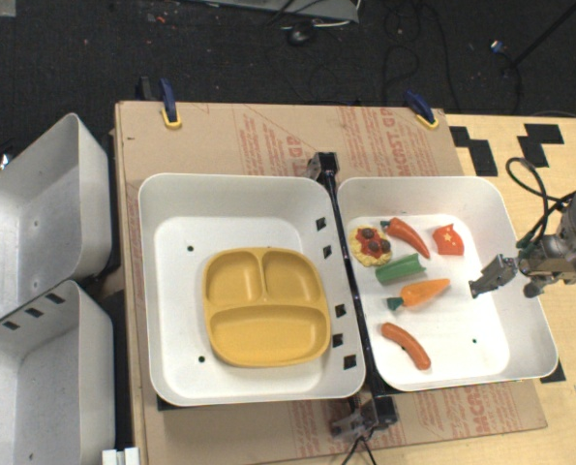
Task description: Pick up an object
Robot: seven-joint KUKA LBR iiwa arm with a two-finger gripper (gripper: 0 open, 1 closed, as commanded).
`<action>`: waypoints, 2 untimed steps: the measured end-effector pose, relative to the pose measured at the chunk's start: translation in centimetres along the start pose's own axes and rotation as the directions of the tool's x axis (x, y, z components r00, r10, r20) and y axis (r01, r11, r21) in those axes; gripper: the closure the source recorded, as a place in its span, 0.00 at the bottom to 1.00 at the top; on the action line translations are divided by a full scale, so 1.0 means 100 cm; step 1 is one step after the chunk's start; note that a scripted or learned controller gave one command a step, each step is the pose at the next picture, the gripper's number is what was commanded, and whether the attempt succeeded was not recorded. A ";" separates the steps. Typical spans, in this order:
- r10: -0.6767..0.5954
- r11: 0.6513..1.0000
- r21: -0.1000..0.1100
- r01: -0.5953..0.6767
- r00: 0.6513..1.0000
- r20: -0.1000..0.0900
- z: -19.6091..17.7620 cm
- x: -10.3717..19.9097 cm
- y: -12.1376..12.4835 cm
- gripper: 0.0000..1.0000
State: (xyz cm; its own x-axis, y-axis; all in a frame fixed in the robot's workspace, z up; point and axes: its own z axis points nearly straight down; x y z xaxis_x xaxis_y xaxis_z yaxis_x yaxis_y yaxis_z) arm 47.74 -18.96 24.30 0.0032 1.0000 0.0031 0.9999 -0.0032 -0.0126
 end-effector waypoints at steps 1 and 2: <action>-0.004 1.000 -0.012 0.004 1.000 0.004 -0.006 0.001 0.003 0.00; -0.001 1.000 -0.008 0.001 1.000 0.001 0.038 -0.003 0.005 0.00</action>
State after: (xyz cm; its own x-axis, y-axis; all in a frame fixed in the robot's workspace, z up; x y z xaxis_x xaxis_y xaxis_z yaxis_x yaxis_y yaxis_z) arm 48.23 -19.23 20.47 0.0021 1.0000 0.0017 1.0000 -0.0021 -0.0048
